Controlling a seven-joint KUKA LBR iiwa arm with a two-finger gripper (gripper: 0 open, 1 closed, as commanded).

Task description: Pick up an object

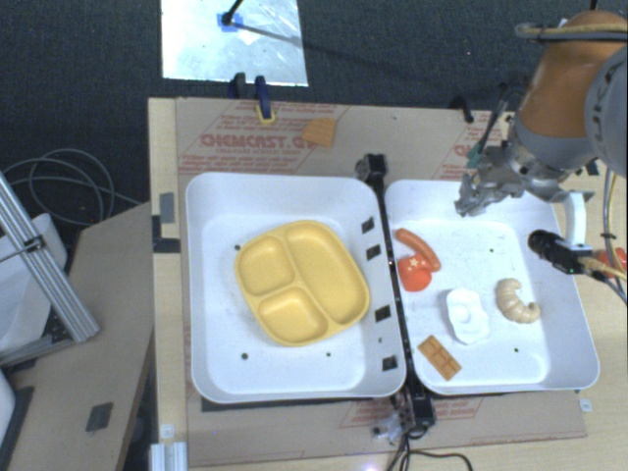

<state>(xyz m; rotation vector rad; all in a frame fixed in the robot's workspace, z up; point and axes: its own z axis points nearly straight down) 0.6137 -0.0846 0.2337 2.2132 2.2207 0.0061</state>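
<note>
Table (294, 133): tan, printed board top, standing on dark carpet, with two shallow white bins side by side on it
Far edge: a blue and yellow clamp (263, 99) sits on the table's far edge, and a shiny silver sheet (235, 27) lies on the carpet beyond it
Left bin (211, 199): holds a yellow divided plate (299, 283), lying flat near the middle
Right bin (515, 248): holds five small toy foods, all in its nearer and left part
Red sausage (416, 244): lies slantwise near the right bin's left wall, touching a red round slice (416, 276) just below it
White egg (465, 315): near the bin's middle, just left of the croissant (516, 300) and apart from it
Brown waffle (439, 356): flat, close to the bin's near left corner
Arm (569, 77): grey with an orange band, reaching in from the right above the right bin's far right corner
Gripper (478, 202): points down over the far part of the right bin, on bare white floor
Grip: nothing shows in it; whether it is open or closed cannot be told from this angle
Nearest object: the red sausage, left of and nearer the camera than the gripper, not touching it
Other objects: egg, croissant and waffle lie well apart from the gripper, toward the bin's near side
</note>
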